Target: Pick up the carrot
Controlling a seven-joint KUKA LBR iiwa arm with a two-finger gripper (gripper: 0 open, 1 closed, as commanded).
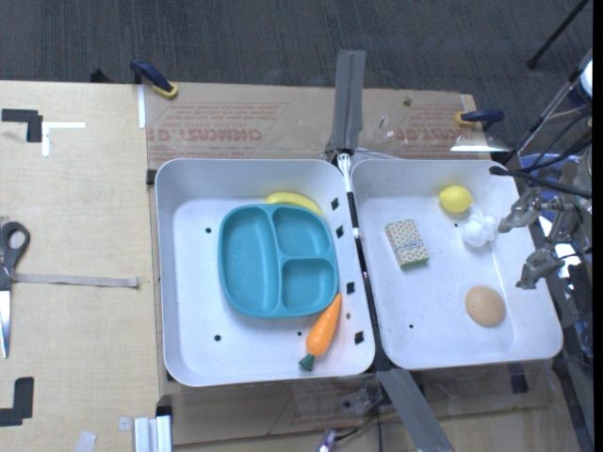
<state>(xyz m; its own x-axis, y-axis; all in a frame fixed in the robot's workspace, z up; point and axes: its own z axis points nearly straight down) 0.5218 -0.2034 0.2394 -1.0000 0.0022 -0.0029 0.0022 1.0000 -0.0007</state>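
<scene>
The carrot (322, 330) lies in the left bin (179, 281) near its front right corner, touching the blue divided plate (278, 259). The claw (528, 243) hangs at the right bin's (443, 347) far right edge; I cannot tell its state. Plate rim and bin wall crowd the carrot, so a descending claw might strike either and slip.

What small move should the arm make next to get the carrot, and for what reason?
Probably move the pincer leftward across the divider, to above the carrot. The pincer sits at the right bin's right edge, far from the carrot, which lies in the left bin by the blue divided plate's lower right corner.
</scene>
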